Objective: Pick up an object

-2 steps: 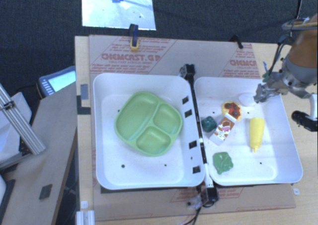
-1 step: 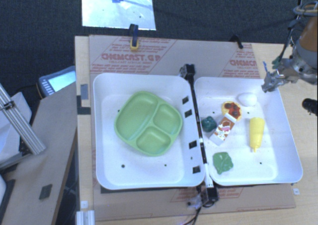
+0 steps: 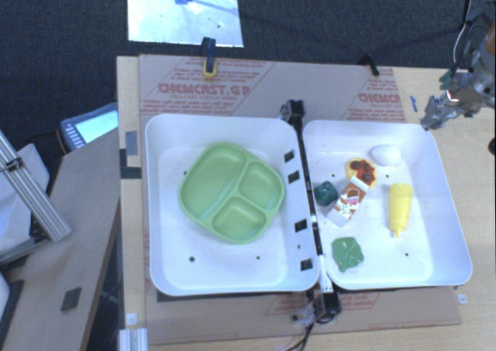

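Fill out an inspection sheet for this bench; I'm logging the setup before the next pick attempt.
Surface: bench topped with printed cardboard, bearing the left bin and the right bin side by side.
Job's things: in the right bin, a yellow bottle, white egg-like piece, red and orange toy, small printed carton, dark teal lump, green leafy toy.
Clutter: green divided plate in the left bin.
Gripper: gripper hangs above the right bin's far right corner, holding nothing visible.
Cables: wires at the near edge between the bins.
Surroundings: dark carpet, shiny sheet, aluminium rail.
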Robot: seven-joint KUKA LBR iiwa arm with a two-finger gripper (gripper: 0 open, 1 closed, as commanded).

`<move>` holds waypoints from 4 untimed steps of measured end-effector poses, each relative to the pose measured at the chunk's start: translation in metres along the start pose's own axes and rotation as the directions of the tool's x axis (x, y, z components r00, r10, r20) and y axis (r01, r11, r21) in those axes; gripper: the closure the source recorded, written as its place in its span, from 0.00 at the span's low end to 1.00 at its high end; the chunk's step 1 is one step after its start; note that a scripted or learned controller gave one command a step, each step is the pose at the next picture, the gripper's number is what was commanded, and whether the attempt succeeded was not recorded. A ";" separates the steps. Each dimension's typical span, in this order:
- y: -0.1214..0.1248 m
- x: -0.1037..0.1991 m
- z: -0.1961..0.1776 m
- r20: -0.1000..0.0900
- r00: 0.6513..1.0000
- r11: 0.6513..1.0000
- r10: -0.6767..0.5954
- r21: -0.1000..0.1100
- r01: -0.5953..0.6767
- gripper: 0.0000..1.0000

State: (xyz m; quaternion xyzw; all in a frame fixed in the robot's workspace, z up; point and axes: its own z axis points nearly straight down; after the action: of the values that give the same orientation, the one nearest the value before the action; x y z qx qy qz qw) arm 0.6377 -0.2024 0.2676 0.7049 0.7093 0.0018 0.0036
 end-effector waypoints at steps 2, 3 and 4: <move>-0.035 0.110 0.021 -0.004 1.000 1.000 -0.002 0.008 0.002 1.00; -0.056 0.158 0.036 -0.004 1.000 1.000 -0.002 0.009 0.002 1.00; -0.079 0.211 0.029 -0.004 1.000 1.000 -0.002 0.008 0.002 1.00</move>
State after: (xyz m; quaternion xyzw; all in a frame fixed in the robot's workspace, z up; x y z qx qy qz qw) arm 0.5574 0.0081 0.2373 0.7041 0.7101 0.0004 -0.0006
